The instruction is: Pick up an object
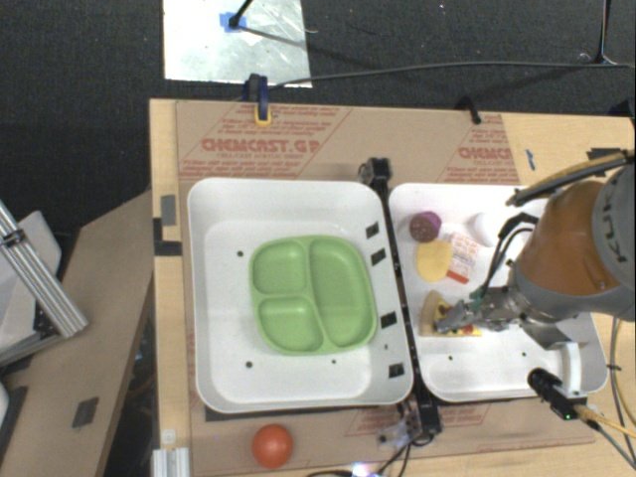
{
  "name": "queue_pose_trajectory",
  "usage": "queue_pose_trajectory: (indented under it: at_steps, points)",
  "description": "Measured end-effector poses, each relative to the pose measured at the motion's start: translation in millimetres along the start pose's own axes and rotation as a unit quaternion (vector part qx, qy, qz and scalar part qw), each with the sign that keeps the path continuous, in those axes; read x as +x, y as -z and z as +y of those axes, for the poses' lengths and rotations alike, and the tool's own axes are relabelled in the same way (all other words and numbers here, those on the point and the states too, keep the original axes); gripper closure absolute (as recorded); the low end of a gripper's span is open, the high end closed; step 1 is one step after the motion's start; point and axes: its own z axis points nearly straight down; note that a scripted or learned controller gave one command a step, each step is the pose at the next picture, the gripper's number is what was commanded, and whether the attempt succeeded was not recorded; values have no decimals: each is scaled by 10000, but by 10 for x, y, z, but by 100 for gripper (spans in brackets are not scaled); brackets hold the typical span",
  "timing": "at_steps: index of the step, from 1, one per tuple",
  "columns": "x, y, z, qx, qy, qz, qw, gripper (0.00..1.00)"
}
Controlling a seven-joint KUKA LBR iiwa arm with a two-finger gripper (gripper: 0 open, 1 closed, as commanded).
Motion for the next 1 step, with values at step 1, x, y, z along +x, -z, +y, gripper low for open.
queue_pose_trajectory:
  at_steps: [1]
  points:
    - [15,134,48,-74,15,-5,10000,100]
